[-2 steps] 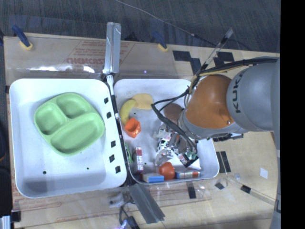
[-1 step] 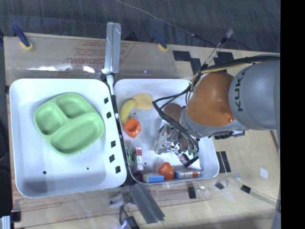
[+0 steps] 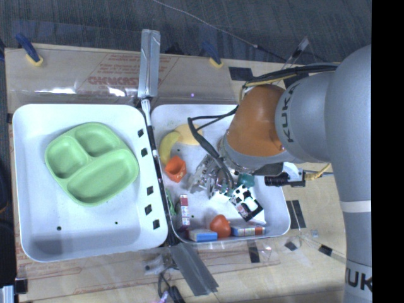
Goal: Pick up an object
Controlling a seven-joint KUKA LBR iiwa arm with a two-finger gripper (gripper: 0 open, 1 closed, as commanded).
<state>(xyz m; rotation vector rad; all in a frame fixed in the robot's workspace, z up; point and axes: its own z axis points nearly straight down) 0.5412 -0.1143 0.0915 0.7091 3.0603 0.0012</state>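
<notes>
My gripper (image 3: 205, 175) hangs low over the middle of the right bin (image 3: 278, 214), below the orange wrist band. Its metal end is just right of a small orange cup (image 3: 175, 168). A yellow banana (image 3: 169, 142) lies above the cup, near the bin's left wall. Right of the gripper, partly under the arm, sits a black-and-white patterned object (image 3: 245, 202). Nothing visibly hangs from the gripper.
Along the right bin's front wall lie a red rounded object (image 3: 219, 224), a blue block (image 3: 203, 235), a red-capped tube (image 3: 247, 231) and a thin red stick (image 3: 184, 208). The left bin (image 3: 38, 232) holds a green divided plate (image 3: 92, 161). The arm covers the right bin's back right.
</notes>
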